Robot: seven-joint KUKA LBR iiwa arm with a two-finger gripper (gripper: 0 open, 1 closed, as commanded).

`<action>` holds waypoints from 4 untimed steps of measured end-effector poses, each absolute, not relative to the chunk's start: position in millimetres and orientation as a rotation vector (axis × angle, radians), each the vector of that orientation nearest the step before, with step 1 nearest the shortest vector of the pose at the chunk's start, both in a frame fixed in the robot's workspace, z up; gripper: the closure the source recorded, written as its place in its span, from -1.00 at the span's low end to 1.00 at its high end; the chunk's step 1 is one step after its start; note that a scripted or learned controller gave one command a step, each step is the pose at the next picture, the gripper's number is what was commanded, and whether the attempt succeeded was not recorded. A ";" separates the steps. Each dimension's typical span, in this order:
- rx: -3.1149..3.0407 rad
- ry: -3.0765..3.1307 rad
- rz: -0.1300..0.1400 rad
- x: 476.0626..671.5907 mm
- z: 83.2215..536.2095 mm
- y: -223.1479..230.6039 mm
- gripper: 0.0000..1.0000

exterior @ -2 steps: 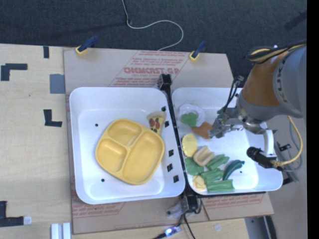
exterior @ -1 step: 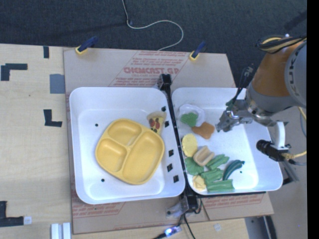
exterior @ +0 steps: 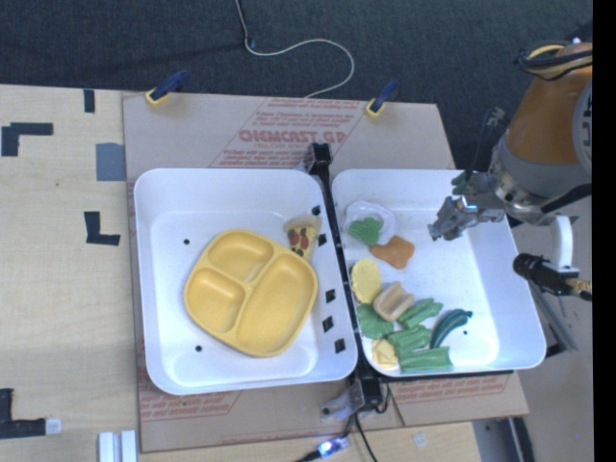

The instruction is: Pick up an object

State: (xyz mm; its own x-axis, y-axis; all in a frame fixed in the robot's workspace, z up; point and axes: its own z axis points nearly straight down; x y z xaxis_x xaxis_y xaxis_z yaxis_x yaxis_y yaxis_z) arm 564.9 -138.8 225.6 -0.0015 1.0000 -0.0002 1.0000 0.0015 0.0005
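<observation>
The gripper [exterior: 452, 221] hangs over the upper right part of the right bin [exterior: 500, 287], with nothing visible between its fingers; whether they stand apart or together I cannot tell at this slant. Its position, above bare white floor and just to the right of the toy food, suggests an approach rather than a grasp.

The nearest candidates lie to its left: an orange wedge-shaped piece [exterior: 394, 251], a green leafy piece [exterior: 365, 229] and a clear, pale wrapper or lid [exterior: 371, 215] under or beside the leaf. Any of these could serve as the object to pick up, and the orange piece looks the easiest since it lies somewhat apart.

Lower in the same bin the items crowd together: a yellow round piece [exterior: 366, 280], a tan bread-like piece [exterior: 392, 300], several green pods [exterior: 419, 314], a dark green curved piece [exterior: 449, 326] and a pale yellow piece [exterior: 384, 353]. They touch or overlap, so a grasp there risks nudging neighbours.

The divider between the bins [exterior: 332, 248] stands close to that cluster and may hamper the fingers.

The left bin [exterior: 159, 258] holds a yellow compartment plate [exterior: 251, 292] and a small yellow-and-brown toy [exterior: 302, 236] near the divider.
</observation>
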 end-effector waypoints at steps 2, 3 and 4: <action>2.221 2.226 -0.003 515.3 227.5 -57.7 1.00; 2.221 2.226 -0.003 503.6 233.7 -20.5 1.00; 2.223 2.224 -0.006 501.2 213.0 -22.2 1.00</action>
State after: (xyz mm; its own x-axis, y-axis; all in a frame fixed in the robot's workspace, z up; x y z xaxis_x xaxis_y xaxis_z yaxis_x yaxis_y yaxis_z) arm 501.2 -22.2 213.0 -0.0006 1.0000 -0.0006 1.0000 0.0006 -0.0047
